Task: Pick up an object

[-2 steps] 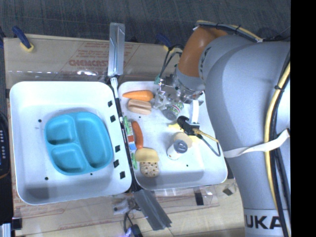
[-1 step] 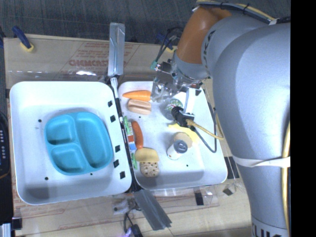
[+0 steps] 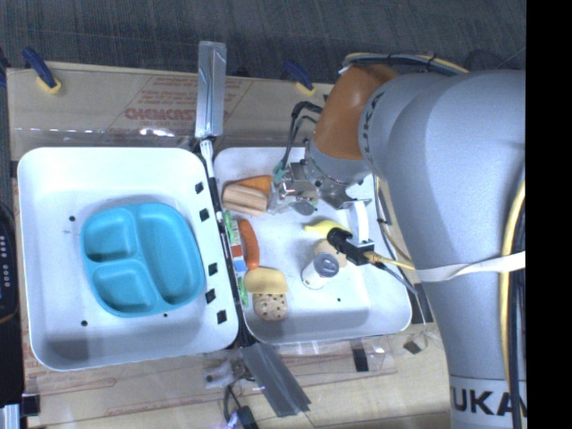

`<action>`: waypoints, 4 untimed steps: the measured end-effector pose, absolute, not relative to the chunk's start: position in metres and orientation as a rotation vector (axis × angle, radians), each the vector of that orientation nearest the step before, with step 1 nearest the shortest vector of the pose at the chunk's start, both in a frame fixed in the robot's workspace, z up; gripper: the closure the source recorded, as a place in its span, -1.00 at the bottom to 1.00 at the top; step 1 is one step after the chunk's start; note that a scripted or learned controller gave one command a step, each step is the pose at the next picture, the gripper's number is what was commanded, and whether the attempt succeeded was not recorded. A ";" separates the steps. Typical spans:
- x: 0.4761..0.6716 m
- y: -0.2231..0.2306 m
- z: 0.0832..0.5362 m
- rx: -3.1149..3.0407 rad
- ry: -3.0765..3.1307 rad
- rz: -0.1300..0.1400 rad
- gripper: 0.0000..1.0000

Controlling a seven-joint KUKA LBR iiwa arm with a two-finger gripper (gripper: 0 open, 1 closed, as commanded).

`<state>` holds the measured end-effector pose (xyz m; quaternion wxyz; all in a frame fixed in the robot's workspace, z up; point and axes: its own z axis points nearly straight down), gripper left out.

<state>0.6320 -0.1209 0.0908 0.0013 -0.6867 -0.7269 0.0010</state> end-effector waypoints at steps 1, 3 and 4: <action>0.646 -0.185 0.092 -2.368 -2.065 0.001 1.00; 0.659 -0.191 0.093 -2.036 -2.396 -0.002 -1.00; 0.553 -0.169 0.091 -1.905 -2.493 0.002 -1.00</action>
